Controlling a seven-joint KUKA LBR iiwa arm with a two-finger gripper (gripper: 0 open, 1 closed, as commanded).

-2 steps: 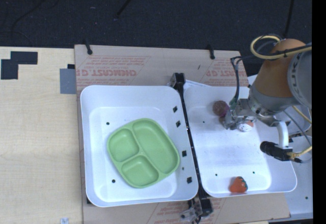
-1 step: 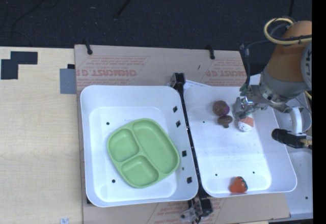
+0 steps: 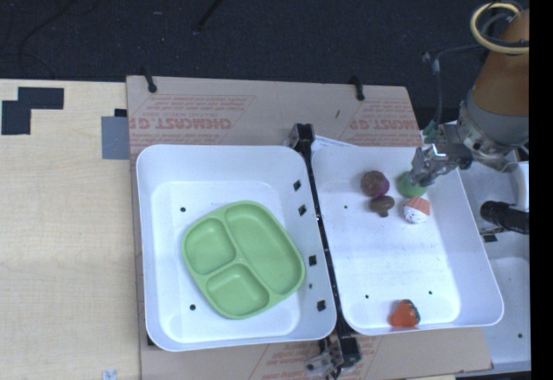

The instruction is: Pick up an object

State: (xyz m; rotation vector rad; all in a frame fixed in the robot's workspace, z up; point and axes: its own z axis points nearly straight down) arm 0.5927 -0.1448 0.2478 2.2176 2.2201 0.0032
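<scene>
Two shallow white bins are sitting side by side on the counter [image 3: 52,223], the left bin [image 3: 155,188] carrying a light green divided plate [image 3: 243,259] with three compartments, lying flat and turned at a slant. The right bin [image 3: 449,283] is holding the small things. A dark purplish, rounded object [image 3: 374,182] is lying near the bin's far side, and a smaller brownish lump [image 3: 382,205] is sitting just beside it, toward the near side. To their right a small white piece with a reddish top [image 3: 416,211] is resting on the bin floor, and a green object [image 3: 408,185] is showing right under the end effector [image 3: 425,173], partly covered by it. An orange-red object [image 3: 403,314] is lying well apart from the others, close to the bin's near wall.

The arm is reaching in from the right, its end effector hanging low over the green object at the bin's far right part. Whether it is released or clenched cannot be told, and whether it is touching the green object is unclear.
</scene>
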